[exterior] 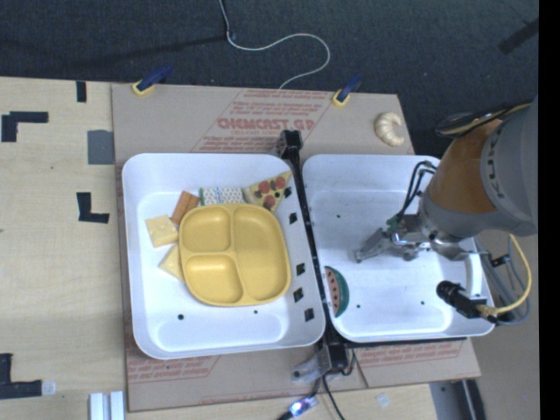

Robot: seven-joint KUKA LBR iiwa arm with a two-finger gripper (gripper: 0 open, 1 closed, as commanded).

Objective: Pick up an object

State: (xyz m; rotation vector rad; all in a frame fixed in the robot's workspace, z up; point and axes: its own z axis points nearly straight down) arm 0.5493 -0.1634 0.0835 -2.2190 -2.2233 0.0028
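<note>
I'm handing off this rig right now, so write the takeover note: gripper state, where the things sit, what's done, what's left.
Gripper: low over the right bin, nothing seen between its fingers; open or shut can't be told.
Left bin: yellow divided plate lies flat, with toy food pieces around its left and upper edges, some tucked partly under it.
Right bin: a watermelon slice toy against the left wall, apart from the gripper.
Done: no pick visible.
Left: grasp and lift one object; the watermelon slice looks nearest.
</note>
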